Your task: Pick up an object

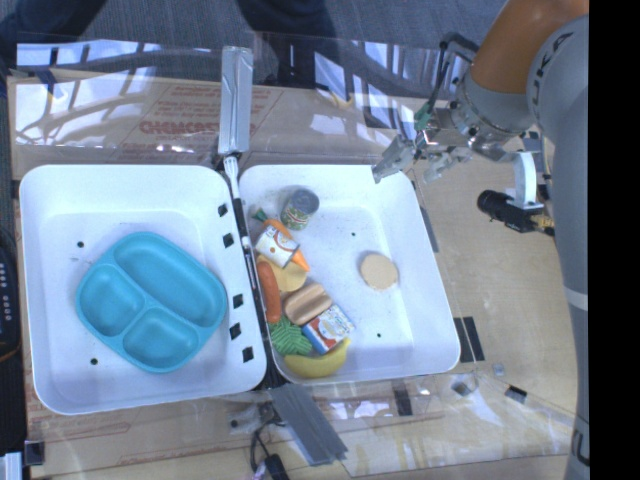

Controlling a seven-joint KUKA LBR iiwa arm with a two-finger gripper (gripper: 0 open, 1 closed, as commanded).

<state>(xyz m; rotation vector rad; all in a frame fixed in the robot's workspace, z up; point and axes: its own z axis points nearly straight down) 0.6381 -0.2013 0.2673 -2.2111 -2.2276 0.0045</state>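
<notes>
My gripper [408, 161] hangs over the far right corner of the right bin [425, 268], its two grey fingers spread open with nothing between them. Below and to its left, along the bin's left wall, lies a heap of toy food: a small can [299, 208], a carton [276, 245], a carrot [269, 290], a hot dog bun [307, 303], a green item [291, 339], a small packet [328, 327] and a banana [318, 360]. A round tan cookie [379, 271] lies alone near the bin's middle right, well below the gripper.
The left bin [50, 268] holds a blue divided plate [150, 300]. A metal post [236, 98] stands at the far end of the divider between the bins. A black fixture [510, 211] juts from the arm at the right, over the bench.
</notes>
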